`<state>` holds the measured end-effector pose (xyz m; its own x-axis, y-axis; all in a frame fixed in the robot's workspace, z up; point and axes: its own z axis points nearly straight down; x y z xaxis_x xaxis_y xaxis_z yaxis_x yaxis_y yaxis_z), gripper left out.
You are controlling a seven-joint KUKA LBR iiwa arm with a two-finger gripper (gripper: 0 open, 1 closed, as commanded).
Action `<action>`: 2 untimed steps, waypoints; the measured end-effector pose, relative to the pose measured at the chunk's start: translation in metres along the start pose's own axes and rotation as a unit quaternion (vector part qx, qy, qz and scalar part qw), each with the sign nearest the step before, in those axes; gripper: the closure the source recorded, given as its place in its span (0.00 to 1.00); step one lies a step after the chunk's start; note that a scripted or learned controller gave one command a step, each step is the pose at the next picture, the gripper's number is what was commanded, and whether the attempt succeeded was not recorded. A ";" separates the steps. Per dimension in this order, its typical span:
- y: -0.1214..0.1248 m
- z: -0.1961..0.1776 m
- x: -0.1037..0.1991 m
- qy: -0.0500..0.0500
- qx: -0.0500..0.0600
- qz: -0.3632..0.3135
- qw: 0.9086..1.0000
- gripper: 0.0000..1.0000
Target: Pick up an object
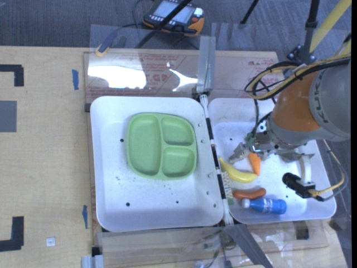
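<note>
My gripper (pixel 249 148) is low over the middle of the right bin (pixel 312 205), reaching in from the right. An orange carrot (pixel 254 162) lies right at its tip, touching or nearly touching it, and whether it is gripped is hidden. Just below the carrot is a yellow banana (pixel 240 173), by the bin's left wall. Further towards the front lie a red-brown sausage (pixel 249 194) and a blue bottle (pixel 268 206) with a white cap.
The left bin (pixel 111 194) holds a green divided plate (pixel 162 145). A ridge (pixel 215 161) separates the two bins. The arm's orange band (pixel 293 108) and a black cable fitting (pixel 295 184) hang over the right bin's right half.
</note>
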<state>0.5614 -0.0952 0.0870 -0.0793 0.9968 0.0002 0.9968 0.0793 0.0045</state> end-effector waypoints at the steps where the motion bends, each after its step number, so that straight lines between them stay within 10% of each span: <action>1: 0.001 -0.010 -0.001 0.000 -0.002 0.001 1.000 1.00; 2: -0.009 -0.165 0.018 -0.001 0.003 0.110 0.994 1.00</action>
<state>0.5506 -0.0785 0.2518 0.1397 0.9902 -0.0007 0.9902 -0.1397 -0.0009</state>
